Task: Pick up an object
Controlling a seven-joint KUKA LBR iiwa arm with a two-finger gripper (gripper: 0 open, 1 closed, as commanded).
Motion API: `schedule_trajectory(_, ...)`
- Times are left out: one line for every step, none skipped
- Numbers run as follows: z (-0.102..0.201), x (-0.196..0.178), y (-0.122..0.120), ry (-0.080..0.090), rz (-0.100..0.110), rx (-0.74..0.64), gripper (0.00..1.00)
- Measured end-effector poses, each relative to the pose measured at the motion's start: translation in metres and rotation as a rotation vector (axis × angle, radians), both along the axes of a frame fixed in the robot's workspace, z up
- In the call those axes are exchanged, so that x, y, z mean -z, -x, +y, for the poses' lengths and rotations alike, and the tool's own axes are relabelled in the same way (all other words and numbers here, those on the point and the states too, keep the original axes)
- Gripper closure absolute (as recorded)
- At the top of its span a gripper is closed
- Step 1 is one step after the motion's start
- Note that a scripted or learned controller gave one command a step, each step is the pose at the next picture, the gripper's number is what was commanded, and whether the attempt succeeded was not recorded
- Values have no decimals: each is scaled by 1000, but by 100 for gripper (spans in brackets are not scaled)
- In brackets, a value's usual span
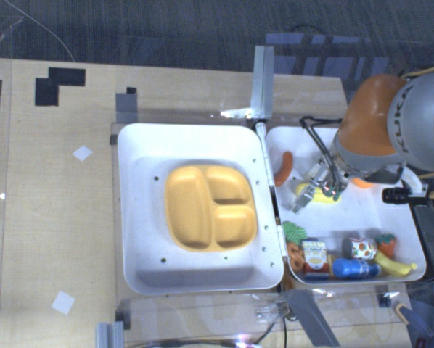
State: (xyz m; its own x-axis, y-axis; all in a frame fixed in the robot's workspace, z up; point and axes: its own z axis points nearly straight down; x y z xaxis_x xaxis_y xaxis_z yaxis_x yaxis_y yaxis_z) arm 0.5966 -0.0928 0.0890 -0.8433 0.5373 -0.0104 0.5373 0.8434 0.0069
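Camera view is showing the pincer [309, 194] hovering low in the right bin [413, 230], fingers touching a yellow object [326, 196]; whether they are spread or pinching, I cannot tell. Judging by this, the grasp step is happening. Next, it is needing a firm closure, then a straight lift.

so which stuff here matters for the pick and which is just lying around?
In play:
- gripper, low in the right bin
- yellow toy beneath it
- sausage nearby

Lying about:
- yellow divided plate in the left bin
- banana, blue bottle, green toy along the right bin's near edge
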Motion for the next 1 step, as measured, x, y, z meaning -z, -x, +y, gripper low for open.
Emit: schedule_trajectory(-36, -6, 8, -3, 6, 394, 0)
